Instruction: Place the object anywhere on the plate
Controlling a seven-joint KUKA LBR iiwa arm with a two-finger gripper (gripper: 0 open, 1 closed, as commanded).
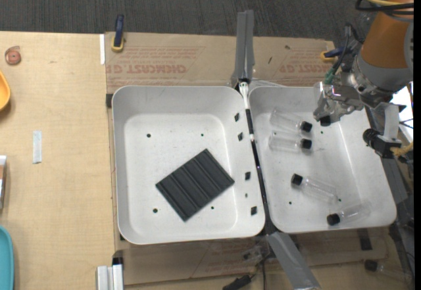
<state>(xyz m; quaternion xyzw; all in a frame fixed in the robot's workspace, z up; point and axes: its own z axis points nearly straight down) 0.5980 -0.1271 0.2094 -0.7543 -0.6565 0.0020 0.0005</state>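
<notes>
Nearest the camera, a clear vial (345,216) lies in the right bin (368,170), with three more vials beyond it. Those upper two (289,121) (287,144) sit just beside the gripper (323,113), whose spread I cannot tell. Risk, I judge: clear round vials roll or slip when nudged, and the dark ribbed plate (195,184) lies across the divider in the left bin (131,150).

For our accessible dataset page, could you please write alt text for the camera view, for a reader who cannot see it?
A grey robot arm with an orange band holds its tool over the back of the right white bin, near four clear plastic vials with black caps. The left white bin holds a dark grey ribbed rectangular plate, lying flat and turned at an angle.
</notes>
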